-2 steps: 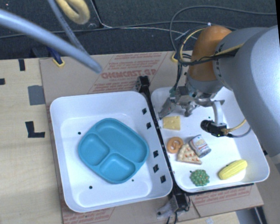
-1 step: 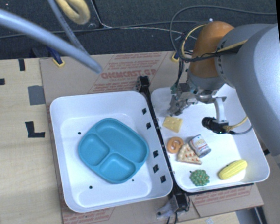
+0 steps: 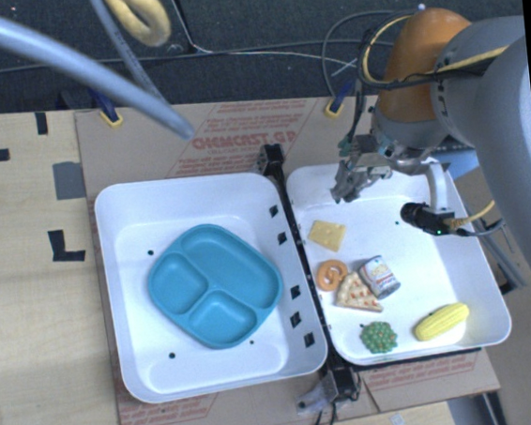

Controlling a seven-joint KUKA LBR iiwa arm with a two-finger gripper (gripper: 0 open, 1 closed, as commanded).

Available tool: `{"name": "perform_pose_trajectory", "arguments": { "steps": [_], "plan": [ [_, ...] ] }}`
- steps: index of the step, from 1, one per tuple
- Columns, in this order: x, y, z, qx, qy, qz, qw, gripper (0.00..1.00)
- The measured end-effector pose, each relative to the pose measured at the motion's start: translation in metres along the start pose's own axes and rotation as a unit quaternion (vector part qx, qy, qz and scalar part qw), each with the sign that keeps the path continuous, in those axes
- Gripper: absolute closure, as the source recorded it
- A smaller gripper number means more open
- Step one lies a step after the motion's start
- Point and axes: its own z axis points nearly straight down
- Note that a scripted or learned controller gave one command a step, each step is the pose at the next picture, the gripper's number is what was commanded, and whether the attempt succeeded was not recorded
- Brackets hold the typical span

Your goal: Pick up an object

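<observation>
While the left bin [image 3: 121, 269] holds a blue divided tray [image 3: 215, 285], the right bin [image 3: 471, 280] holds a cheese slice [image 3: 327, 234], pretzel [image 3: 330, 275], pizza slice [image 3: 357, 294], small can [image 3: 380, 276], broccoli [image 3: 379, 337] and corn cob [image 3: 441, 321]. Over its far-left corner hangs the gripper [image 3: 350, 187]; whether it grips anything cannot be told.
</observation>
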Motion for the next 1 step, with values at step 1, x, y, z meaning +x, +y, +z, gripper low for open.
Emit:
{"name": "perform_pose_trajectory", "arguments": {
  "steps": [1],
  "plan": [
    [0.0002,0.0011,-0.0473,0.001,0.0,0.0,1.0,1.0]
  ]
}}
